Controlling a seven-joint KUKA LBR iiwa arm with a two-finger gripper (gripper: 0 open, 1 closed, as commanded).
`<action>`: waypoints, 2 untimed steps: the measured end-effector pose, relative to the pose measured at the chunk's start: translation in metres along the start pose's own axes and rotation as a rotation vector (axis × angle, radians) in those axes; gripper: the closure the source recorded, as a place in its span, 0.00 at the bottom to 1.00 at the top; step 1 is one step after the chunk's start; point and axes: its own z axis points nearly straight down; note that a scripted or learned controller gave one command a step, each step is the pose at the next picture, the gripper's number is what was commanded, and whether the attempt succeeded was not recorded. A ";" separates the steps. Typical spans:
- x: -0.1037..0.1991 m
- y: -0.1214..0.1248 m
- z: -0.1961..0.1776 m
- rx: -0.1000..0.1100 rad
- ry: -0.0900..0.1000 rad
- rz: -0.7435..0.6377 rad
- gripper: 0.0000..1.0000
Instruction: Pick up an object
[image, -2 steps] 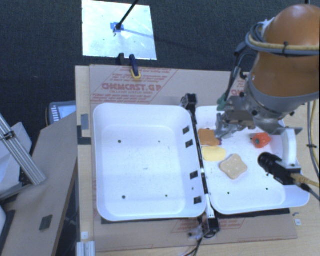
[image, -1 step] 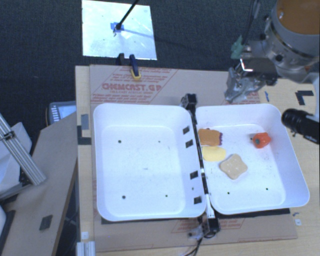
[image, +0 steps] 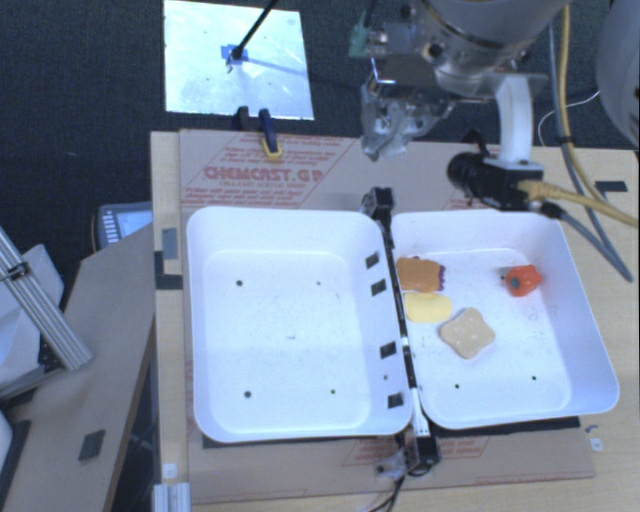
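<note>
Camera view findings: the gripper (image: 385, 135) hangs high above the far edge of the bench, beyond both bins, with nothing between its fingers. Whether it is released or clenched cannot be told; the tip is too small and dark against the backdrop.

All candidate objects lie in the right bin (image: 585, 350). An orange-brown piece (image: 419, 274) sits just beside the bin's left wall, with a pale yellow disc (image: 428, 308) touching its near side and a tan, toast-like piece (image: 467, 333) just beyond that, nearer still. A small red-orange object (image: 521, 280) lies well apart from these, towards the right. The left bin (image: 200, 320) holds no objects.

Assessment of the step in hand: approach has not begun. The red-orange object looks the soundest target, being isolated and upstanding; the three clustered pieces appear flat and crowd the wall, so the fingers would likely snag. A vertical descent centred over the chosen piece is advised.

Legible writing: red lettering "CHEMCAST" (image: 245, 173) on the brown board (image: 330, 155) beneath the bins; the trailing characters are unclear.
</note>
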 end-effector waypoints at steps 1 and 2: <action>0.067 0.034 0.054 0.006 -0.001 0.001 1.00; 0.063 0.050 -0.004 -0.004 0.001 0.005 1.00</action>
